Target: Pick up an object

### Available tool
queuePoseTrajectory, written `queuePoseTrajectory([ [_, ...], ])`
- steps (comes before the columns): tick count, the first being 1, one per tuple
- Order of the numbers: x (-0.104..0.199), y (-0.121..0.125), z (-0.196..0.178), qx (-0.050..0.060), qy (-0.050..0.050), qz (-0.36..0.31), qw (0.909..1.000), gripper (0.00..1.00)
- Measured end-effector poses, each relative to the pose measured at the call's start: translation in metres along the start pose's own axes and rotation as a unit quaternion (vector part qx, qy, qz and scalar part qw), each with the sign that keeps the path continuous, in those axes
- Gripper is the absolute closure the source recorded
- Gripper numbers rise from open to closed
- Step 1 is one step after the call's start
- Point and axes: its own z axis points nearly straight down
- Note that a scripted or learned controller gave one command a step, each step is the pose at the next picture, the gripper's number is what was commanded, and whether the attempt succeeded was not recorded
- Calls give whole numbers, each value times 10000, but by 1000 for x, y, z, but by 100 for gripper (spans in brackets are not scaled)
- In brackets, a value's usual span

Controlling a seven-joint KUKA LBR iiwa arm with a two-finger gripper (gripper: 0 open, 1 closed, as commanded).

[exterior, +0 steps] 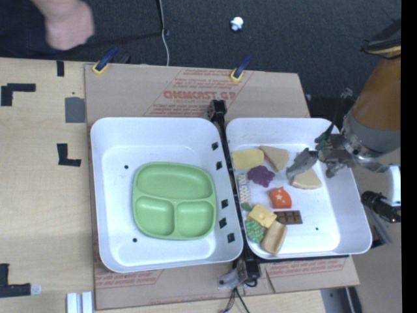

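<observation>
The right bin (339, 240) holds several toy foods: a yellow piece (246, 158), a tan wedge (276, 155), purple grapes (261, 175), a red piece (280, 197), a brown chocolate bar (287, 218), a yellow cheese block (262, 215) and a tan bread roll (273, 237). A pale beige wedge (309, 181) lies at the bin's right side. My gripper (314, 168) hangs just above that wedge, open, one finger (297, 163) slanting down to the left. Nothing sits between the fingers.
A green divided plate (174, 199) lies in the left bin (104, 175). A black divider (225, 175) runs between the bins. A person's hand (65, 15) is blurred at the top left. Yellow (101, 66) and blue (240, 67) clamps hold the cardboard's far edge.
</observation>
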Motion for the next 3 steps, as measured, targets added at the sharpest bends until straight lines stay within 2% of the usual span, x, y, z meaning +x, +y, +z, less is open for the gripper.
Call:
queuePoseTrajectory([
  [1, 27, -6, 151, -6, -8, 11, 10000, 0],
  [2, 20, 86, 162, -33, -10, -11, 10000, 0],
  [3, 21, 83, 152, -7, 0, 2, 10000, 100],
])
